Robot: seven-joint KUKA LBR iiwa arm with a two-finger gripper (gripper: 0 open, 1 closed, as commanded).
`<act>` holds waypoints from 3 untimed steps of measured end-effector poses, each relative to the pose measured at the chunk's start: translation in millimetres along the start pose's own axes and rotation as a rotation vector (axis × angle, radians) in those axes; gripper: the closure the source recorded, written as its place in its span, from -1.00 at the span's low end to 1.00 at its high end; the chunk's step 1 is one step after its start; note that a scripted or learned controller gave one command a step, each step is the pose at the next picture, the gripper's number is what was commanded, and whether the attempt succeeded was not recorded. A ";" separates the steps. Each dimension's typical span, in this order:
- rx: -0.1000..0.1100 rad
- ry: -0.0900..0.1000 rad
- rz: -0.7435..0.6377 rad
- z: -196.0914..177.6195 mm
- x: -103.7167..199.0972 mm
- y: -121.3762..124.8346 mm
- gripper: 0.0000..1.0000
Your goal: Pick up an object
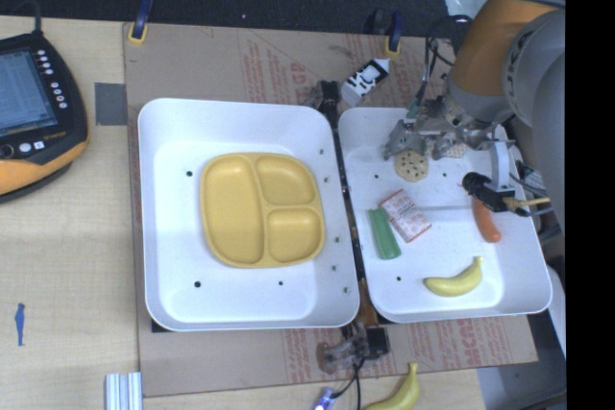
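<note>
My gripper (421, 149) hangs over the far end of the right bin (524, 302), open, with nothing between its fingers. A round brown cookie (411, 166) lies just below it, at the fingertips. Nearer the middle of that bin lie a red and white packet (405, 214) and a green block (384, 232) side by side. A yellow banana (455, 279) rests near the front edge, and a small orange piece (489, 224) lies on the right side.
The left bin (173, 293) holds a yellow divided plate (261, 208). A black and white object (365, 80) lies beyond the bins, a second banana (404, 391) in front of them. A teach pendant (34, 115) sits at far left.
</note>
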State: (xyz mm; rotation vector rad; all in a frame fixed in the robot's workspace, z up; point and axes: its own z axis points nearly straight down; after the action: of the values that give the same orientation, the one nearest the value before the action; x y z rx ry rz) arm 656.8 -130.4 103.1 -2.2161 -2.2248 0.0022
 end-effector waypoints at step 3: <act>-0.005 -0.003 0.000 -20.7 -1.5 0.7 1.00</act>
State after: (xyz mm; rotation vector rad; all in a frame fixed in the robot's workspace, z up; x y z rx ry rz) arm 657.6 -131.9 123.8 -2.2195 -2.2288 -0.0003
